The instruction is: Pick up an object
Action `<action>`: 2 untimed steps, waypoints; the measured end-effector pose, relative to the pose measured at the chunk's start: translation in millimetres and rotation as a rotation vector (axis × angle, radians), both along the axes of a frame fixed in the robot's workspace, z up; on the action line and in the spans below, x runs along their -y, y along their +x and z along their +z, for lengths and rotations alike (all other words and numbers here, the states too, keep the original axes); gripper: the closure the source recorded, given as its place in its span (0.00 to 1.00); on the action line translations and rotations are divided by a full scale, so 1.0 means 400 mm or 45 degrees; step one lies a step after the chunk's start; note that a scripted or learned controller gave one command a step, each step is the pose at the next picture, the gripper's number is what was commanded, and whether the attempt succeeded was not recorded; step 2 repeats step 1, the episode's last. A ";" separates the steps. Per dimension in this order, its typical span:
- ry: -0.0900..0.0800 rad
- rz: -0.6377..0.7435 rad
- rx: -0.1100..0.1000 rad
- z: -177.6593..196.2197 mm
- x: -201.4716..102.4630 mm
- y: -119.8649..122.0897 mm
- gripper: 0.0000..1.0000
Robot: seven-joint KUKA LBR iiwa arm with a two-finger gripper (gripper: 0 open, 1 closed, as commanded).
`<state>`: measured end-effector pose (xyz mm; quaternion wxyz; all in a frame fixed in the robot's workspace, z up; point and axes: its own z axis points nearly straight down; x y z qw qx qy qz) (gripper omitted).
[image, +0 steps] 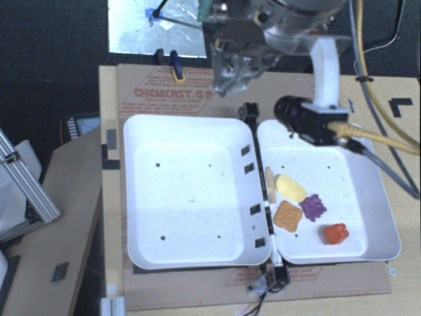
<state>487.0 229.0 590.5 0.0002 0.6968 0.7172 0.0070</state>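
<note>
1. Four candidates lie in the right bin (385, 232), clustered in its near-left part: a yellow piece (290, 189), a purple piece (314, 207), an orange piece (287, 216) and a red piece (335, 233).
2. Yellow and orange sit just beside the divider between the bins. Purple touches or nearly touches yellow; red lies a little apart toward the near edge.
3. Progress, as I judge it: nothing picked yet. All four rest on the bin floor, none lifted.
4. Gripper (231, 78) hangs high beyond the bins' far edge, over the cardboard sheet (164, 92), well apart from the pieces. It looks empty; whether it is spread or closed I cannot tell, as it is blurred.
5. Left to do: travel to the right bin, descend, grasp, lift.
6. Left bin (141, 133) adjoins the right.
7. Possible obstacles: a black camera unit (309, 119) overhangs the right bin's far edge; the divider crowds yellow and orange. Red looks easiest to reach.
</note>
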 end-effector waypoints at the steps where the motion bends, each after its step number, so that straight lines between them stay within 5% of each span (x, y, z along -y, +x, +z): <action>1: 0.000 0.002 -0.001 -0.001 0.000 0.000 0.00; 2: 0.000 0.002 -0.001 -0.001 0.000 0.000 0.00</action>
